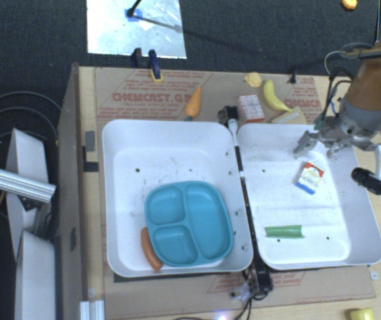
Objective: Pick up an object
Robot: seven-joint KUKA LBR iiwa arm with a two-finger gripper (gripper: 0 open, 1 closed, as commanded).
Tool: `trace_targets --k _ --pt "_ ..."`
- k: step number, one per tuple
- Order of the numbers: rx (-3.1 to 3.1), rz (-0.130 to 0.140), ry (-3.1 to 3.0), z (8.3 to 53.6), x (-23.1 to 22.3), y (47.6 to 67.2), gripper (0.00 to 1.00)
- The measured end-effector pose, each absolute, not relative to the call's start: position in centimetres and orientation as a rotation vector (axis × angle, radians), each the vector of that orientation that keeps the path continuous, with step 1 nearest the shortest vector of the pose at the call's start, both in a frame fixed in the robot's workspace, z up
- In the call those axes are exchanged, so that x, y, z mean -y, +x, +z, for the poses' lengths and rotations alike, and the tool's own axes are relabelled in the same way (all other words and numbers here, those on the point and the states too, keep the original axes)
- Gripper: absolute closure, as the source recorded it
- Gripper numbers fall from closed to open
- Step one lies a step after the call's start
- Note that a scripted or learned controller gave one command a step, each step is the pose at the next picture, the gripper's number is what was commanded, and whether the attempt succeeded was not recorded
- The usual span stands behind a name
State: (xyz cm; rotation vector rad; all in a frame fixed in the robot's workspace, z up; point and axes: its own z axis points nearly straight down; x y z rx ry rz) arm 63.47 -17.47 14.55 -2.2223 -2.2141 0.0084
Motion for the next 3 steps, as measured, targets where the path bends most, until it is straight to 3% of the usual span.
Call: trace_targets --k 1,2,3 --pt "2.222 0.002 -2.221 12.7 17.2 61.3 0.00" --pt "2.227 -0.005 -2.222 14.0 17.2 61.5 1.00" --pt "2.229 -0.008 -2.222 15.1 17.2 61.6 1.00"
